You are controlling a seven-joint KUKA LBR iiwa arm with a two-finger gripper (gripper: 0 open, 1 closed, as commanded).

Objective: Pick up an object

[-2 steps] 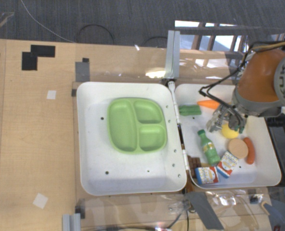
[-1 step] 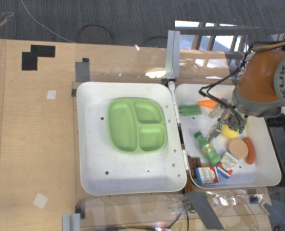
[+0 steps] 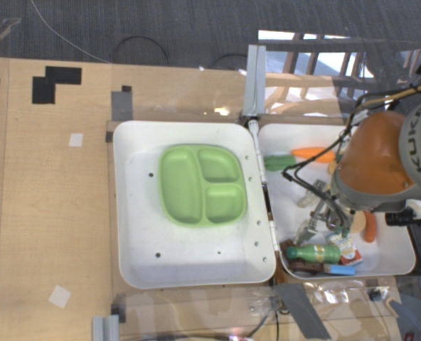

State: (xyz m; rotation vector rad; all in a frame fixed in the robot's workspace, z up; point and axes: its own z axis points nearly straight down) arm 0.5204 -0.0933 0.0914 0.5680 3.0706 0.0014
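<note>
Pick not done: the metal two-finger gripper (image 3: 323, 222) is down in the right shallow white bin (image 3: 402, 261) just above the green plastic bottle (image 3: 313, 253), nothing visibly held; can't tell its state. Count: two bins, one green divided plastic tray (image 3: 200, 184) in the left white bin (image 3: 136, 212), and on the right one bottle, one orange carrot-shaped toy (image 3: 311, 153), one blue flat piece (image 3: 338, 269).

This looks like a robotics lab: a pale wooden bench (image 3: 47, 212) with black marker patches (image 3: 54, 82) stuck on it, two shallow white bins (image 3: 136, 261) bolted side by side, loose cabling, grey carpet (image 3: 125, 13) behind, and an industrial arm (image 3: 381, 155) over the bins.
</note>
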